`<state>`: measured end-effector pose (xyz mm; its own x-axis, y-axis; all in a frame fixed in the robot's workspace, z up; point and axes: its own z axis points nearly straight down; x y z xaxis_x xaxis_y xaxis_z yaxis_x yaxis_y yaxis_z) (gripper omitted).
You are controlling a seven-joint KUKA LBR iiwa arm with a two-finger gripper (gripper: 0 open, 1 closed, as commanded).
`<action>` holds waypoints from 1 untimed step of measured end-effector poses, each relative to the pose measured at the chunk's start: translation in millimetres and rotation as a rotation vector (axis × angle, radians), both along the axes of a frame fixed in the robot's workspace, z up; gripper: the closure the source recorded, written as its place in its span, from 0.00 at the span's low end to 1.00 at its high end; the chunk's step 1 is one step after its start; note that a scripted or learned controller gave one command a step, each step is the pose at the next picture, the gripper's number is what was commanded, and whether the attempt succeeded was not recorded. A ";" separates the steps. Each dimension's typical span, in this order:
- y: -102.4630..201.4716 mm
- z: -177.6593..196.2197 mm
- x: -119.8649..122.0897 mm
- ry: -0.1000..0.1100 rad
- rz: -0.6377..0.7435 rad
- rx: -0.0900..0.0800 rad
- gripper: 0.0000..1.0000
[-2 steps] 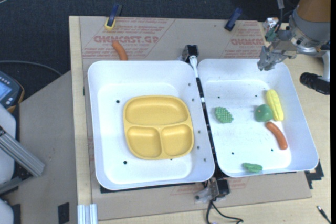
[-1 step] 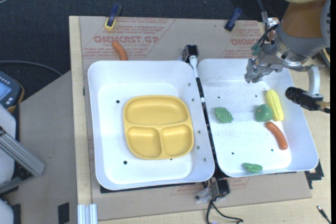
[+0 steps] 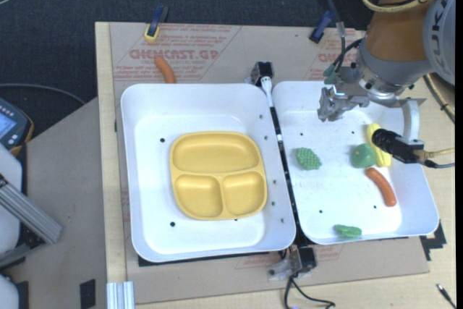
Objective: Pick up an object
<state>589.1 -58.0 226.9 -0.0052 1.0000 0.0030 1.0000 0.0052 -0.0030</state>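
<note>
Green broccoli [image 3: 307, 158] in right bin [image 3: 412, 217], below gripper [image 3: 330, 113], apart

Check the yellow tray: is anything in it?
Empty. All three compartments of the yellow tray show bare plastic; the toy foods lie in the right bin.

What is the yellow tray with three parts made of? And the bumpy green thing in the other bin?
The yellow tray looks like moulded plastic: smooth, one even colour, rounded rims, with a soft sheen. The bumpy green thing is probably toy food, in plastic or rubber; its surface looks knobbly and matt, but it is too small to be sure. The white bin holding the tray also looks like smooth plastic.
</note>
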 end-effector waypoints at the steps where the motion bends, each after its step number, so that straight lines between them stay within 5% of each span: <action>1: 35.2 -9.6 -26.7 0.002 -0.002 -0.001 1.00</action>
